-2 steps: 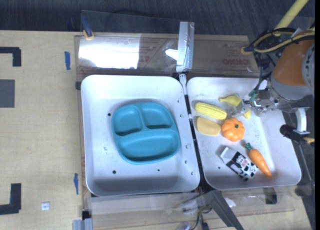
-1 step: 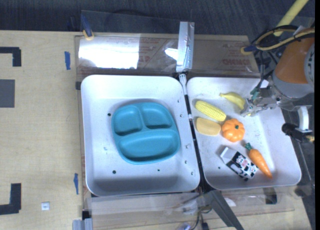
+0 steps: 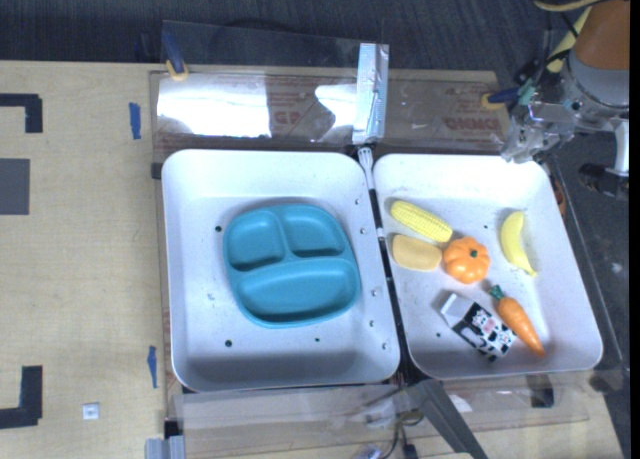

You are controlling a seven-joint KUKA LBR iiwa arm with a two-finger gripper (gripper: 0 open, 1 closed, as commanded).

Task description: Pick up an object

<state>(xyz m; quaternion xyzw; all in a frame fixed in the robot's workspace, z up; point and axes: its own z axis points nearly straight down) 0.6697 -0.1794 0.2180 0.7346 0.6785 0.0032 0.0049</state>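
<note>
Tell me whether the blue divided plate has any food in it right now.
Empty. The blue plate sits alone in the left bin, all three compartments showing bare blue.

Faint reddish print runs across the clear plastic sheet [image 3: 300, 107] behind the bins, too blurred to read. The small carton [image 3: 483, 329] bears black-and-white patches, no legible words.

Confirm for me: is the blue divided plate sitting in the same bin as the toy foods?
No, the blue divided plate lies alone in the left bin, while the corn cob and pumpkin lie in the right bin.
</note>
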